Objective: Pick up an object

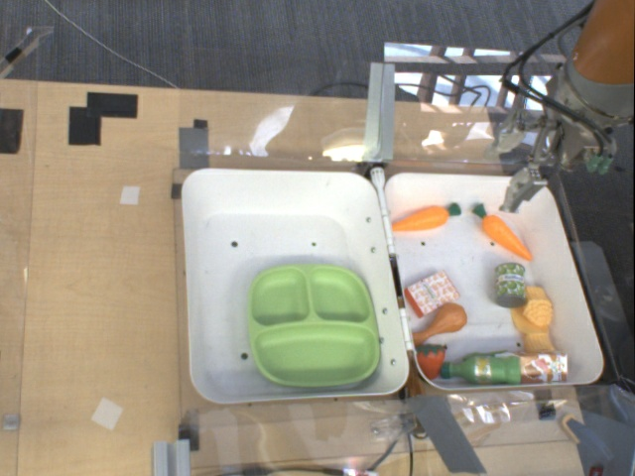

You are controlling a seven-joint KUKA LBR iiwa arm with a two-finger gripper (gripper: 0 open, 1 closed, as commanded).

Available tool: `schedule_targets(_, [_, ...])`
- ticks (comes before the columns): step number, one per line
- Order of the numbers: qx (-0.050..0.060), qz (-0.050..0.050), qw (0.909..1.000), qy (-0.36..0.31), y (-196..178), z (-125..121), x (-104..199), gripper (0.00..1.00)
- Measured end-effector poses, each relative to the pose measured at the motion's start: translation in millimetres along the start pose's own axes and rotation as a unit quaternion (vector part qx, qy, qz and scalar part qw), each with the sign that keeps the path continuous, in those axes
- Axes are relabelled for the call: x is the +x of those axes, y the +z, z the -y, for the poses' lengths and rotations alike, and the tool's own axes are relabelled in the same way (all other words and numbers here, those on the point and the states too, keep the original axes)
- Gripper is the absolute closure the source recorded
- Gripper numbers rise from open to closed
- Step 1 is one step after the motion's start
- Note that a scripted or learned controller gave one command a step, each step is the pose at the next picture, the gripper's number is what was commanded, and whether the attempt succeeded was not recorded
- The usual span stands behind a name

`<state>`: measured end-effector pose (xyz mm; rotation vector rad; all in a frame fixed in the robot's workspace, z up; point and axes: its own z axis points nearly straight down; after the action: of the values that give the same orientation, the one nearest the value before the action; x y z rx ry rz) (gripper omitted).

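Above the right bin's (585,296) far right corner, the gripper (523,188) hangs just beside a carrot (506,235); whether its fingers are open or closed cannot be told. For a sound pick, descend straight over the carrot, straddle its thick middle, then close. This bin also holds a second carrot (421,218), a small can (510,282), a red-patterned box (432,293), a drumstick (441,320) and a bottle (504,368). The left bin (218,216) holds a green divided tray (314,323).
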<state>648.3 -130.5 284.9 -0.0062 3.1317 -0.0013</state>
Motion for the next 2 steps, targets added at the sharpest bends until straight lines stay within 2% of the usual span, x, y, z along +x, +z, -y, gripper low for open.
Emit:
schedule_targets(1, [-0.001, -0.006, 0.9989, 0.047, 131.9, 32.5, -18.2, 0.00])
schedule_targets(2, [0.000, 0.002, 0.9961, 0.089, 195.6, 47.4, 12.5, 0.00])
